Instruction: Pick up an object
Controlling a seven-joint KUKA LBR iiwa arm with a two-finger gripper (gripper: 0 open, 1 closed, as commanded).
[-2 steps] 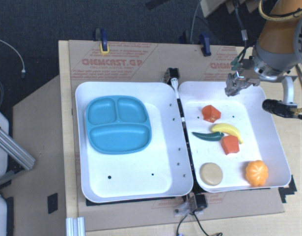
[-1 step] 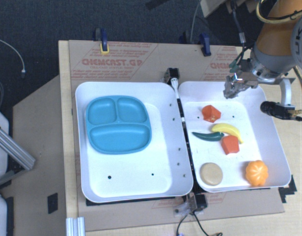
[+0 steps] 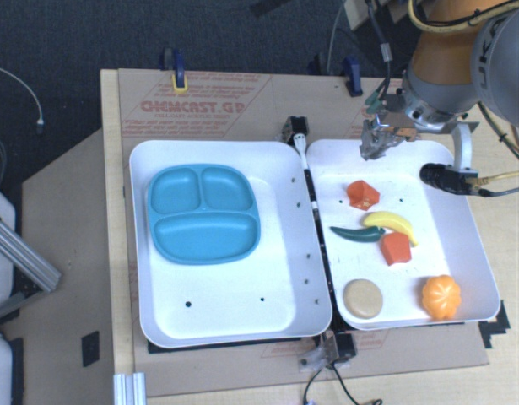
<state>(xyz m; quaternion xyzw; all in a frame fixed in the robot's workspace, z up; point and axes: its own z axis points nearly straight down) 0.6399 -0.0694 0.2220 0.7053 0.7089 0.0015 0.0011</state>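
White bins sit side by side on a brown board (image 3: 200, 104) printed with red lettering, and two blue clamps (image 3: 178, 64) pin the board's far edge. From where I stand, the left bin (image 3: 276, 294) holds one thing, a blue plate (image 3: 204, 213) with three compartments, lying flat toward its far left part.

The right bin (image 3: 462, 243) carries everything there is to pick. A red chunk (image 3: 363, 195) lies nearest the far end. Just in front of it a banana (image 3: 392, 224) curves across the middle, with a green pepper (image 3: 357, 234) stretched out beside it on the left, tip close to the banana or touching it – I cannot tell which. A red block (image 3: 396, 249) sits right against the banana's near side. Along the near rim lie a beige disc (image 3: 362, 298) at the left and an orange (image 3: 440, 297) at the right, well apart from each other.

The arm (image 3: 462, 66) comes in from the upper right, grey with its orange band high up. The gripper (image 3: 375, 150) hangs over the far rim of the right bin, toward the corner next to the divider between the two bins. It points down, and the red chunk is the closest object to it, apart from it and on the bin floor – all six objects rest on the floor of the bin. Whether the gripper is spread or closed I cannot tell from this angle; its tip reads as one dark metal shape against the white.
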